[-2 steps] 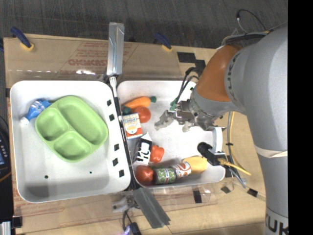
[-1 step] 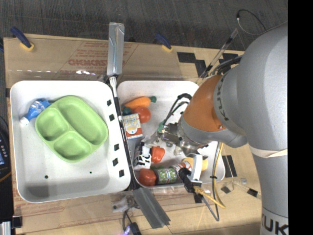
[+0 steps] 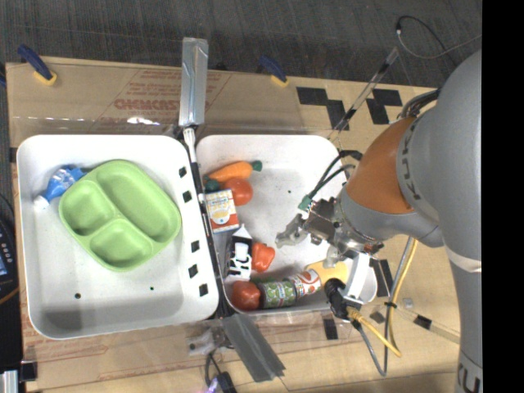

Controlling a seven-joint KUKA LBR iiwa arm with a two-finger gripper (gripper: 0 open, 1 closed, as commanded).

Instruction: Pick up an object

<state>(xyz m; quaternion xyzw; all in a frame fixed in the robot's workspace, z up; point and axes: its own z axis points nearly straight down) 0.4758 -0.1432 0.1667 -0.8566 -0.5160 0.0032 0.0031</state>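
Bins (image 3: 49,301): smooth white plastic, slight sheen. Green divided tray (image 3: 119,213): matt plastic. Bottle (image 3: 282,291): glossy with paper-looking label. Bench (image 3: 90,88): matt brown cardboard. Arm (image 3: 446,170): smooth grey shell, satin orange band.

Arm (image 3: 458,154): smooth grey rounded housing, 1 orange band (image 3: 385,174) just above the wrist. Below the band, a grey wrist block carrying bare metal brackets. Black cables (image 3: 332,174) loop from the band side to the gripper (image 3: 296,229) mount. Gripper: silvery metal, small green part at its base. Yellow cable (image 3: 385,334) and a white piece hang behind the gripper, on the wrist side.
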